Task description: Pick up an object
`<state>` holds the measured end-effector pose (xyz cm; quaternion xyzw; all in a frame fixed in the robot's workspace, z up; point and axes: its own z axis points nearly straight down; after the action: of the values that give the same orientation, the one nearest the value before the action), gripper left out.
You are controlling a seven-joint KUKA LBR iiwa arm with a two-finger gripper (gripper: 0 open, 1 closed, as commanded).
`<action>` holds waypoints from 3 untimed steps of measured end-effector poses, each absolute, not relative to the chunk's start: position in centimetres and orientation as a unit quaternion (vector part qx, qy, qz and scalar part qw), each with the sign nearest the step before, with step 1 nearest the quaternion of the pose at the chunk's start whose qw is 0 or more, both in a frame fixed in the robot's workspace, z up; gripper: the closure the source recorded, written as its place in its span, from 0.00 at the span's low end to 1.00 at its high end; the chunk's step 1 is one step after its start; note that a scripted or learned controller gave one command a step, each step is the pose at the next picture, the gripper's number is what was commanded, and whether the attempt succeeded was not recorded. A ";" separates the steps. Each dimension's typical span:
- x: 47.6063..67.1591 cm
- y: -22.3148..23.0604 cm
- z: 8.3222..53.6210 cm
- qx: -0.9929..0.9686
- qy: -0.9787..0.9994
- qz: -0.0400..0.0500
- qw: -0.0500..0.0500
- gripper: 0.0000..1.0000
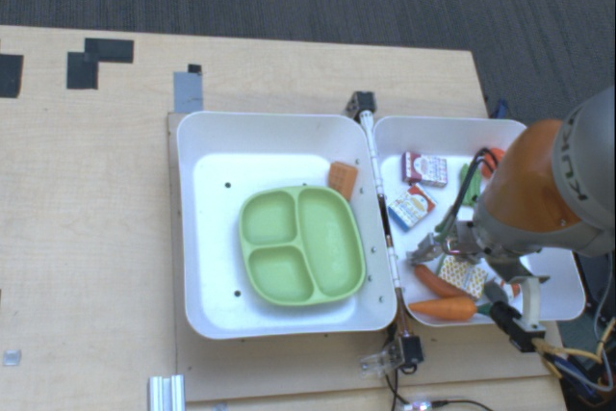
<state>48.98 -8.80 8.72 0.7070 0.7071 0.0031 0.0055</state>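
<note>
Leftmost on the bench, the left bin holds a green divided plate, with an orange block at its far right corner against the wall. Right bin: small red-white carton far, a blue-white packet nearer, two carrots at the near edge beside a patterned packet. Gripper hangs low over the carrots; open or closed, cannot tell. Arm covers the bin's right part.
</note>
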 end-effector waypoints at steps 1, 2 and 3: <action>49.2 -8.8 9.9 0.707 0.708 0.005 0.008 1.00; 49.2 -8.8 9.8 0.706 0.708 0.005 0.008 0.00; 48.9 -8.4 8.7 0.707 0.707 0.002 0.004 0.00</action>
<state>48.89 -8.42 8.70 0.7073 0.7069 0.0024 0.0040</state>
